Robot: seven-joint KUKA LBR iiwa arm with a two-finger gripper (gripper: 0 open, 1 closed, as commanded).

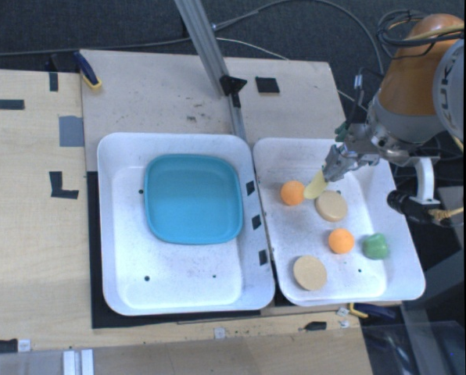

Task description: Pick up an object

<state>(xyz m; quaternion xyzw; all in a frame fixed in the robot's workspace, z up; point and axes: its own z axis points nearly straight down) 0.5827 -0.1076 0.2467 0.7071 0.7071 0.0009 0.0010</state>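
My gripper hangs over the back part of the right bin, shut on a small pale yellow piece that sticks out below and to the left of its tips. Just beside that piece lie an orange ball on the left and a tan round disc underneath. Further forward in the same bin are a second orange ball, a green lump and another tan disc.
The left bin holds a blue square plate. A slanted metal post rises behind the bins. The arm's grey and orange body fills the back right, with cables around it.
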